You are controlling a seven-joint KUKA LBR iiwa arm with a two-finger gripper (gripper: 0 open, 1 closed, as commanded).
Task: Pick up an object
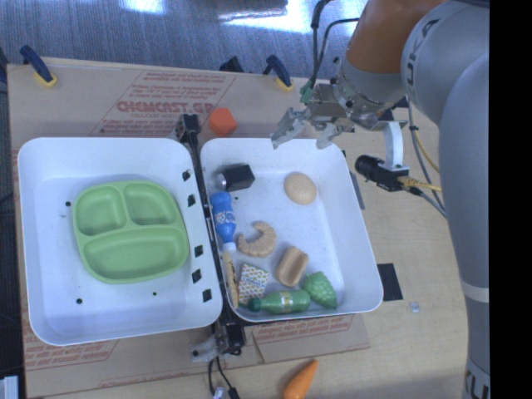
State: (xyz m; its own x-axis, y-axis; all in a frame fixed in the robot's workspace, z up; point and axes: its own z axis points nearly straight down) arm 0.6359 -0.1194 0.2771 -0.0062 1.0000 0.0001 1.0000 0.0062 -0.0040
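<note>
The grey arm is reaching in from the right over the cardboard-covered surface, its jaws hanging spread wide and holding nothing, just above the far rim of the right bin. The left bin is carrying a green divided tray of smooth moulded plastic. In the right bin, loose pieces are lying apart: a blue-capped bottle along the left wall, a green bottle lying at the near edge, a black block at the far left, a tan egg-shaped piece nearest the jaws, a curved croissant-like piece, a bread-roll shape and a knobbly green cone. The egg shape is looking like the likeliest target: probably light and rigid, but smooth and rounded, so it may be slipping out unless it is taken across its short middle. An orange block is sitting on the surface beyond the bins.
</note>
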